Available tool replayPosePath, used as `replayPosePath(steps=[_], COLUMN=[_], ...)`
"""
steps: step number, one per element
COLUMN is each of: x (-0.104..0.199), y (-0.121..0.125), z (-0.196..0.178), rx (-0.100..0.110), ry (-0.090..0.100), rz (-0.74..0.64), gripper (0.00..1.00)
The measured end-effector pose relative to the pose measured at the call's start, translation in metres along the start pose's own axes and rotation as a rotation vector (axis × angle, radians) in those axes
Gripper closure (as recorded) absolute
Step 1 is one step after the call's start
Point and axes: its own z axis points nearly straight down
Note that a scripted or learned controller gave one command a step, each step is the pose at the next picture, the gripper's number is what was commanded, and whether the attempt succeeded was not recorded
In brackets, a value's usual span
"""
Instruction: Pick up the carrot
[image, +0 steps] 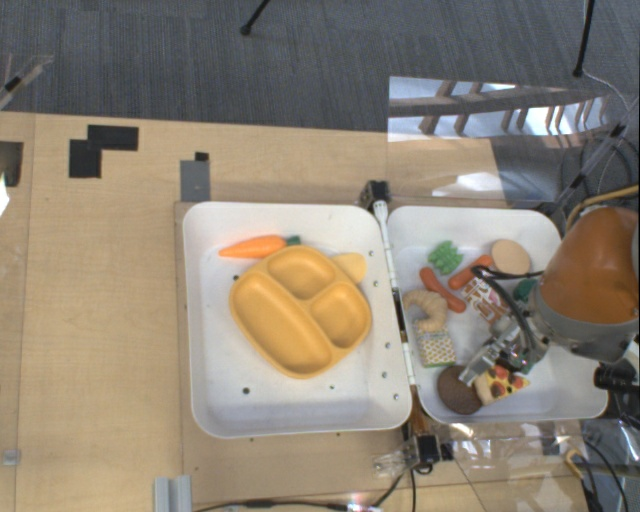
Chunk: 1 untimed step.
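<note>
Orange carrot (252, 246) lies flat in the left bin (205, 400), upper left of that bin, long axis roughly along the frame's horizontal, green stub end pointing right, just beside the upper rim of the yellow divided plate (300, 310) and maybe touching it, can't tell. Your gripper (505, 355) is well apart from it, low in the right bin (570, 405), in among toy food: a brown disc (458, 390), a small multicoloured piece (505, 381), a tan ginger-like piece (428, 310), a green piece (445, 256). Jaw state: cannot tell, clutter and cabling hide it, and nothing is clearly held. You want to lift clear of the right bin first, so nothing gets dragged over the divider (393, 290). Cross to the left bin high, then come down over the carrot's thick middle. Turn the wrist so the closing direction runs across the carrot, up-down in the frame. Watch the plate rim on the lower side: likely little room there, so bias toward the tapered left half if it blocks you.
</note>
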Motion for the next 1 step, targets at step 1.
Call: replayPosePath(steps=[1], x=[0.0118], y=[0.0141], z=[-0.0046], rx=[0.001], ry=[-0.005], rz=[-0.144], gripper=[0.0])
